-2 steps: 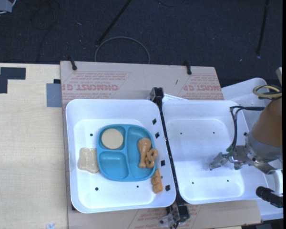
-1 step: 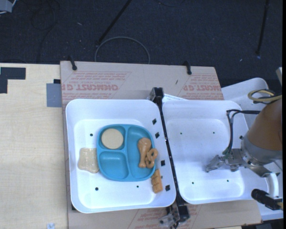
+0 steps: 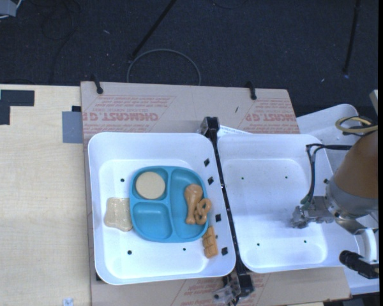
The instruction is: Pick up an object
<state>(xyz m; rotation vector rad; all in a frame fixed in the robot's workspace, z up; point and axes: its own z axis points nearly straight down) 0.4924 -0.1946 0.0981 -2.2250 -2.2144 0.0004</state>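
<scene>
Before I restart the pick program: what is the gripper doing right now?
Gripper: low over the right bin, near its right side; whether it is open or shut cannot be told, and nothing shows in it.

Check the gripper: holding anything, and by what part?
Nothing is visibly held: the gripper hangs over the right bin, away from the blue tray.

robot lab: white bins [image 3: 262, 146], cabled floor [image 3: 179, 24]

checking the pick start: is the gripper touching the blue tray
Apart. The camera view shows the gripper in the right bin, with the bins' divider between it and the blue tray.
</scene>
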